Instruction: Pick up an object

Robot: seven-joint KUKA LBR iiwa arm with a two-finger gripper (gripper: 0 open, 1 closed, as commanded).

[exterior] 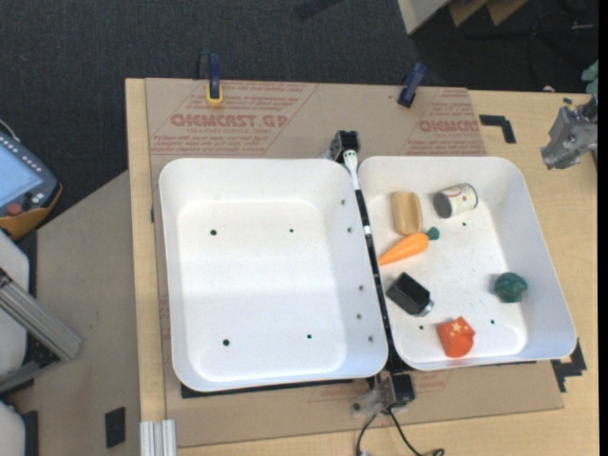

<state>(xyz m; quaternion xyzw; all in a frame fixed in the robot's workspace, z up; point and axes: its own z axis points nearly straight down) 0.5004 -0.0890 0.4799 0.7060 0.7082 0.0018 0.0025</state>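
The right bin [532, 207] holds several small objects. A tan block [407, 212] lies near its left wall, with a white and grey can [456, 200] on its side just to the right. An orange carrot [406, 248] lies below them, then a black block [409, 294] and a red-orange piece [456, 337] near the front. A dark green ball [510, 287] sits at the right side. My grey gripper [568, 138] is at the view's right edge, outside the right bin's far right corner and apart from every object.
The left bin [190, 255] lies beside the right one, joined along a black middle strip [366, 245]. Two blue clamps [213, 72] [412, 84] hold the cardboard sheet at the back edge. Cables run at the front [385, 402].
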